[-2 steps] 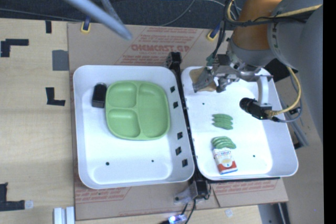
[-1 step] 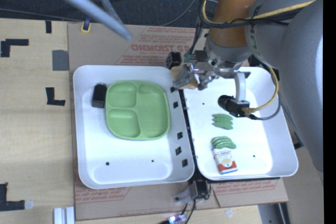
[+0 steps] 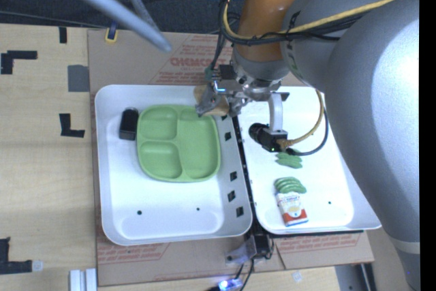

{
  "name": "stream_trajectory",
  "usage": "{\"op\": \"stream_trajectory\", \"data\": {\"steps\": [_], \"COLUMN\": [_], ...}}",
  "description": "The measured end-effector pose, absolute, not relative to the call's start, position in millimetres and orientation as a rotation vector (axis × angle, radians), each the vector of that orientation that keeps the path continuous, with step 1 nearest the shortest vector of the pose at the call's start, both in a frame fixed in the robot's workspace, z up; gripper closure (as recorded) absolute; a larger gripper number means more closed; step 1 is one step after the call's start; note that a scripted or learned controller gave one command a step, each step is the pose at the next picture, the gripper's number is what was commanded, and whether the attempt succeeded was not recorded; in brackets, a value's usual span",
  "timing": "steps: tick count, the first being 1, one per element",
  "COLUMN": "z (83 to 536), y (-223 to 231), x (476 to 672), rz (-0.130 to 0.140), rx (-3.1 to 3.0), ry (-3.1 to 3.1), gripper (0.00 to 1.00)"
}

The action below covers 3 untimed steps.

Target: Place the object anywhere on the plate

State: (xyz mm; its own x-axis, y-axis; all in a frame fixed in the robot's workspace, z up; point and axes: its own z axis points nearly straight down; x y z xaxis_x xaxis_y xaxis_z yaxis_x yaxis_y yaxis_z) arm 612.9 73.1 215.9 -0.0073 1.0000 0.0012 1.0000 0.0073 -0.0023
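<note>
Wooden bench (image 3: 41, 167) with a brown cardboard sheet (image 3: 184, 54) under the bins. The grey arm's gripper (image 3: 219, 104) sits upper centre of the frame, over the upper right rim of the green three-compartment plastic plate (image 3: 178, 143). A small tan-brown object (image 3: 206, 104), likely the task's thing, is right at the gripper. I cannot tell how the jaws stand or whether they clamp it.

Risks:
- A release here may catch the plate rim, so the object tips into the bin or against the wall between the bins.
- A weak hold could drop it early.

Counts:
- two white bins, left (image 3: 109, 167) and right (image 3: 327, 174)
- one plate
- one tan object
- one small black block (image 3: 128, 124), left of the plate
- one green leafy piece (image 3: 289, 160)
- one red-and-white packet with green top (image 3: 291, 206)
</note>
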Motion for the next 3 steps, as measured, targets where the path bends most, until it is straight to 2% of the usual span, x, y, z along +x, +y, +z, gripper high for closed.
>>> {"op": "stream_trajectory", "data": {"steps": [1,2,3], "z": [224,215,214], "y": [134,184,183], "x": [607.5,623.0,619.5], "rz": [0.001,0.001,0.005], "rx": [-2.212,-2.213,-2.22], "ry": [-2.228,-2.227,-2.222], "gripper": [1.0,1.0,1.0]}}
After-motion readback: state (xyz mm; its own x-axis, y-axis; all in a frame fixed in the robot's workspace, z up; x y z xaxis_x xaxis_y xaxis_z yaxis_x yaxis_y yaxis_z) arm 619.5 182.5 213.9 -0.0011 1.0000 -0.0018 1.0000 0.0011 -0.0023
